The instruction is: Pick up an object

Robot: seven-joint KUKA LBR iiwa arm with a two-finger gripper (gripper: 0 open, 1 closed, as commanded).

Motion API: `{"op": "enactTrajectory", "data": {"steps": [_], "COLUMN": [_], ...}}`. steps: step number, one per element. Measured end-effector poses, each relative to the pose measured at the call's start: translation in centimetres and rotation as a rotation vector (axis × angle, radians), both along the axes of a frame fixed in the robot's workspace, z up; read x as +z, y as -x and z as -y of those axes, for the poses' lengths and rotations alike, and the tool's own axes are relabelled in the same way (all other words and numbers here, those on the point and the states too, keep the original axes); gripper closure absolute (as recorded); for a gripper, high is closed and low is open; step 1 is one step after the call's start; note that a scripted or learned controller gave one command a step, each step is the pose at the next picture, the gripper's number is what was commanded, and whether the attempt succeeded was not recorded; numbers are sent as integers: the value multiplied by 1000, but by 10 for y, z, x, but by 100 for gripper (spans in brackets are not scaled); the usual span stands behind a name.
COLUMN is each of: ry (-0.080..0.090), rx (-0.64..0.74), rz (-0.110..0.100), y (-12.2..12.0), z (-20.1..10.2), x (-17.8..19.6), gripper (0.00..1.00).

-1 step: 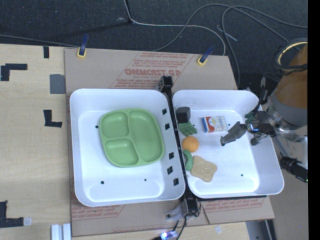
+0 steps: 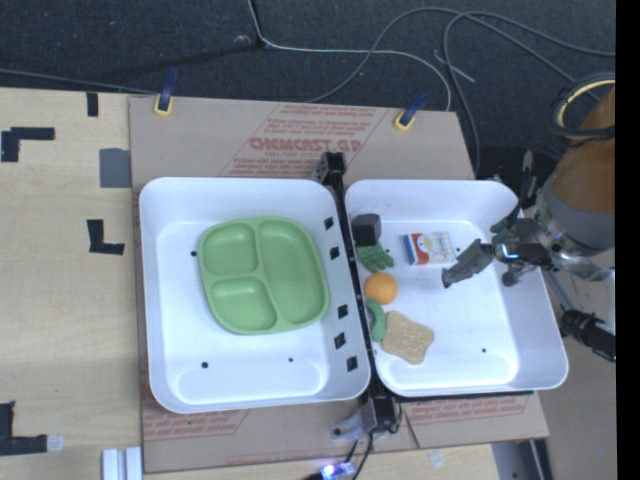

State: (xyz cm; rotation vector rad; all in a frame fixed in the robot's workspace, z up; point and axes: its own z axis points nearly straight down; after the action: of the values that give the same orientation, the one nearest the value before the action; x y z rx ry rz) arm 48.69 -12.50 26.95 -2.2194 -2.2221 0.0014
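The right bin (image 2: 530, 363) holds a small white carton (image 2: 430, 247) with blue and orange print, an orange ball (image 2: 380, 288), a tan toast slice (image 2: 407, 337), a green leafy piece (image 2: 377, 258) and a black block (image 2: 365, 229). My gripper (image 2: 488, 268) hovers over the right side of this bin, just right of the carton. Its fingers stand open, one dark finger (image 2: 465, 265) pointing left toward the carton. Nothing sits between them.
The left bin (image 2: 165, 368) carries a green divided plate (image 2: 265, 273). A second green piece (image 2: 376, 318) lies between the orange ball and the toast. Black clips line the wall between the bins (image 2: 345, 268). Cables run across the dark floor behind the bench.
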Motion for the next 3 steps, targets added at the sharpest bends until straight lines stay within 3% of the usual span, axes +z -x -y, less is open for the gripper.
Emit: {"op": "enactTrajectory", "data": {"steps": [3], "ry": [-1], "rx": [-1], "rz": [-6], "y": [-2], "z": [-13], "x": [-141], "gripper": [0]}}
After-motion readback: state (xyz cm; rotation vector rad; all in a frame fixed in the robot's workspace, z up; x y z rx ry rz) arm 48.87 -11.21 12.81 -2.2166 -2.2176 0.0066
